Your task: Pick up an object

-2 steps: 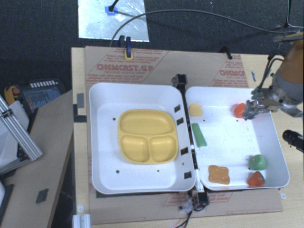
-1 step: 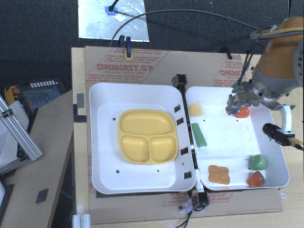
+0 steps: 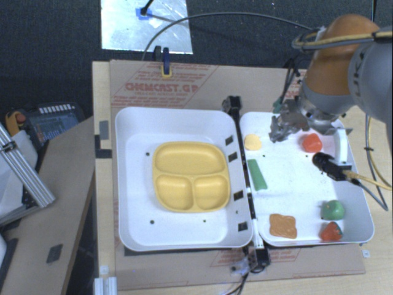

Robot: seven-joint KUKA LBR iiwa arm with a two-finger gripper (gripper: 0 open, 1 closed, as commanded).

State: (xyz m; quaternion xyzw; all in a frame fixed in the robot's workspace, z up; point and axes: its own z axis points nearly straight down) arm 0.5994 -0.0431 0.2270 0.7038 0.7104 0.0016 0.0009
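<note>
yellow divided tray (image 3: pixel 187 176) sits in the left bin (image 3: pixel 132 165). right bin (image 3: pixel 362 223) has a pale yellow piece (image 3: pixel 252 142), green stick (image 3: pixel 256 174), orange-red piece (image 3: pixel 311 143), brown toast thing (image 3: pixel 283 225), green ball (image 3: pixel 333 209) and red piece (image 3: pixel 331 231). gripper (image 3: pixel 280 128) hangs over that bin's far end by the pale yellow piece, can't tell how it's set.

1. The arm (image 3: pixel 362 66) is smooth grey, with a rounded orange band (image 3: pixel 334 48) above the wrist.
2. Yellow and dark cables (image 3: pixel 338 37) loop across the band.
3. The claw (image 3: pixel 281 128) is dark grey metal, blocky and small.
</note>
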